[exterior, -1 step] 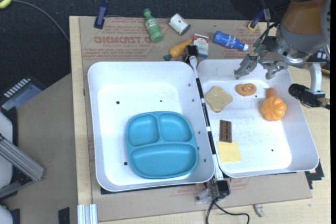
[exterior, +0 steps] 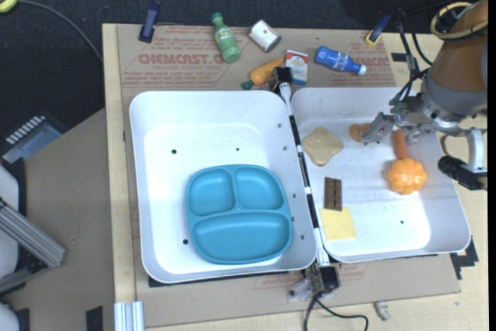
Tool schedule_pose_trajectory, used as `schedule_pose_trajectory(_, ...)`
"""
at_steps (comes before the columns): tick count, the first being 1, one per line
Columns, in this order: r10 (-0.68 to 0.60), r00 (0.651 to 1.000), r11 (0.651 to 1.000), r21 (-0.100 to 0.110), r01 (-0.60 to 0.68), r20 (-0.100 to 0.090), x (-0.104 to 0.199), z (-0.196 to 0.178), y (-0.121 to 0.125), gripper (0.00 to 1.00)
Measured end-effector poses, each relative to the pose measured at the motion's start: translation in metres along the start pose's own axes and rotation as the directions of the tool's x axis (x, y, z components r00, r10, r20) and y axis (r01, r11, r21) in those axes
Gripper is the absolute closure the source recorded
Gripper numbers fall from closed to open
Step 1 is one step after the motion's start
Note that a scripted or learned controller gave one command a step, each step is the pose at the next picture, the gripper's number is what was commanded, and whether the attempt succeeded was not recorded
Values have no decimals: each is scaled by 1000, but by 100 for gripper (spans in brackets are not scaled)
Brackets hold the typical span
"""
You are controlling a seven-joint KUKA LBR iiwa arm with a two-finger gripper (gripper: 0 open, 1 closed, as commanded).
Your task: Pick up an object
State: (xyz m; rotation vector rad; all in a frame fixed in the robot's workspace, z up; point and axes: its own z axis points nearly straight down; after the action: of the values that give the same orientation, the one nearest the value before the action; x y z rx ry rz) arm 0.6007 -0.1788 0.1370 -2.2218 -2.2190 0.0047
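- The claw hangs over the upper right part of the right bin, at the right of the frame, and its two grey fingers are spread apart with nothing held between them
- An orange carrot-like stick lies just under the claw, running down the frame between the spread fingers; whether they touch it cannot be told
- A round orange fruit sits just below the carrot-like stick, lower right of the claw
- A small brown cookie-like piece lies just left of the left finger
- A tan bread-shaped piece lies further left, near the divider between the bins
- A dark brown bar and a yellow square lie lower in the right bin, touching or nearly so
- The left bin at centre frame holds a blue divided plate
- The board beneath shows red print reading "CHEMCAST" at upper left
- On the board above the bins lie a green bottle, a blue bottle, a white can and a small carton; their labels are too small to read
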Motion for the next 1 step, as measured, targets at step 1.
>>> schedule_pose_trajectory(1,-4,1000,1000,-13,4,-2,-31,47,-31,0)
